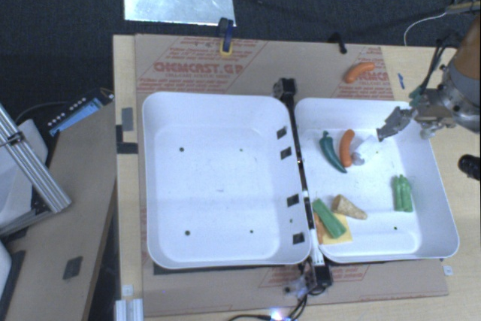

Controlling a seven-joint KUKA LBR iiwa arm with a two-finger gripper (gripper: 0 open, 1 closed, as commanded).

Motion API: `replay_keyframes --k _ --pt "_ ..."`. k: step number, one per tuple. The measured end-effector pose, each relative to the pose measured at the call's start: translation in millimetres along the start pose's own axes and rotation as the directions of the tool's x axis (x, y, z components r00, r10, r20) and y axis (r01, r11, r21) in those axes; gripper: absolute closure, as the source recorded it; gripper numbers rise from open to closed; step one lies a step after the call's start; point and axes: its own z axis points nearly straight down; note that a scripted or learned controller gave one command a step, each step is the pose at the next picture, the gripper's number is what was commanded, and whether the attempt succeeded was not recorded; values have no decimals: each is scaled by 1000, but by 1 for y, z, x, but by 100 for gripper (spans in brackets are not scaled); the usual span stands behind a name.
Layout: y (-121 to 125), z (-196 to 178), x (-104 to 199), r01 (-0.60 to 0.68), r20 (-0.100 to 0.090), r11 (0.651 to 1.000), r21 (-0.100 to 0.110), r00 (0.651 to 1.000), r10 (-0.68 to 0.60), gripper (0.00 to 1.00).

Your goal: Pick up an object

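Observation:
The right bin (pixel 432 237) holds several small items. A dark green pepper (pixel 331 152) and an orange sausage (pixel 346 147) lie side by side near its upper left, with a small pale grey piece (pixel 360 156) touching them. A green pod (pixel 403 193) lies at the right. A tan wedge (pixel 349 208) and a green stick (pixel 327 218) on a yellow slab (pixel 340 231) sit at the lower left. My gripper (pixel 409 127) hangs over the bin's upper right, open, with nothing between its fingers (pixel 390 124). It is to the right of the sausage and above the pod.
The left bin (pixel 154 184) adjoins the right one along a black-clipped divider (pixel 301 177). A second orange sausage (pixel 360 72) lies on the cardboard beyond the right bin. A grey cable (pixel 421 26) loops above the arm.

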Motion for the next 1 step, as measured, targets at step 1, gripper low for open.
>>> replay_keyframes --k 1 --pt "76 167 6 5 -2 1000 6 1000 -5 0"
